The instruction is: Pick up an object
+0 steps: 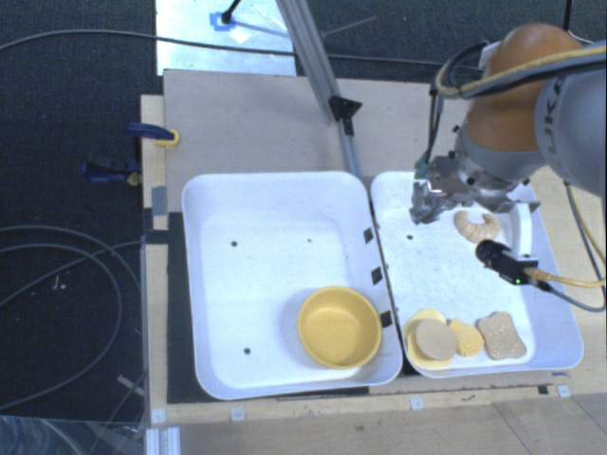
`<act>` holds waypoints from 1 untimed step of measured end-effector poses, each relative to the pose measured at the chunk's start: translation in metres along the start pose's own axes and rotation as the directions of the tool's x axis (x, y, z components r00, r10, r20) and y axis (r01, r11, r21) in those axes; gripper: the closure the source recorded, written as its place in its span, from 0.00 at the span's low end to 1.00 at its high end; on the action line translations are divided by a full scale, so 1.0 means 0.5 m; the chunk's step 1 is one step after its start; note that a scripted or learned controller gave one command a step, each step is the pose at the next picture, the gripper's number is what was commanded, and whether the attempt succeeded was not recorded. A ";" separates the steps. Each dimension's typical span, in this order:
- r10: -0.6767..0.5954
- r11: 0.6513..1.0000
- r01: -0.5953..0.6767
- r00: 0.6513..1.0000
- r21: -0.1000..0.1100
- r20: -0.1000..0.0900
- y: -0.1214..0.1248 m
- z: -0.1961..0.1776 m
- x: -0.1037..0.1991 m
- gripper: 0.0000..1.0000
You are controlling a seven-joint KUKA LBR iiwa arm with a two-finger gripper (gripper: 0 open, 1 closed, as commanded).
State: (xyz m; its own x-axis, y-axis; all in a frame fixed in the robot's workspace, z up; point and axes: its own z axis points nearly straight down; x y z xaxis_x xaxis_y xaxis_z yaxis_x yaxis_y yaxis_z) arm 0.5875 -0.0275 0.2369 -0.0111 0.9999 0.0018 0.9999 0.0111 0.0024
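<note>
Croissant in the right bin, just beside the jaws.
The croissant (pixel 477 225) is seen lying crosswise, just right of the gripper (pixel 424 207); whether the jaws are spread cannot be told. Flat biscuit-like pieces (pixel 464 337) are grouped at the near edge, well apart; a yellow bowl (pixel 339 326) is left in the other bin.

There are 2 white bins: the left bin (pixel 218 254) and the right bin (pixel 550 320). The left bin has 1 yellow bowl (pixel 339 326). The right bin has 4 small food-like items: 1 croissant-shaped piece (pixel 476 225), 1 round tan disc (pixel 435 339), 1 orange cracker (pixel 466 337) and 1 beige slice shaped like bread (pixel 501 336). On the surface's left edge sit 2 clamps, 1 with a yellow grip (pixel 156 135) and 1 blue (pixel 109 171).
</note>
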 end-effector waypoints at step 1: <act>0.000 1.000 0.000 1.000 0.000 0.000 0.009 -0.016 0.115 1.00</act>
State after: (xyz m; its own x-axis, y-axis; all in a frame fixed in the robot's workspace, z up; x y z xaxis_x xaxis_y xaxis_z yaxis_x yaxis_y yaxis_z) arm 0.5913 0.0299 0.2448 -0.0107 0.9999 0.0016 0.9999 0.0107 0.0023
